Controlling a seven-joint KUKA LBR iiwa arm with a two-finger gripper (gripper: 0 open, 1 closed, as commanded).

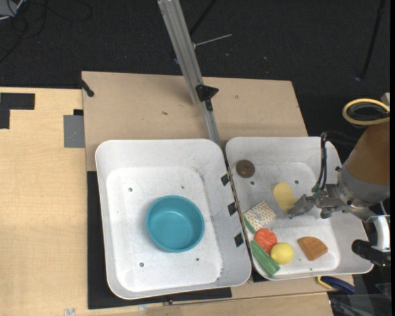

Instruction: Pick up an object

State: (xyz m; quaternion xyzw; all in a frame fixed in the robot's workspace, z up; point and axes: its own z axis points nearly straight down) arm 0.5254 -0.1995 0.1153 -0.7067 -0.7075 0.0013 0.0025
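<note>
No writing reads on anything here. My claw (297, 207) sits low in the right bin (276, 149), just beside the yellow cup (284, 194); whether it is clenched, I cannot tell. The bowl (176, 223) has the left bin (122, 157) to itself.

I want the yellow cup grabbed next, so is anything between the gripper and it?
Nothing visible. The gripper sits just right of the yellow cup in the right bin, with bare bin floor between them. The patterned block and tomato lie nearer the camera, off that line.

Grey arm (368, 170) reaching from right, gripper (297, 209) low, pointing left
</note>
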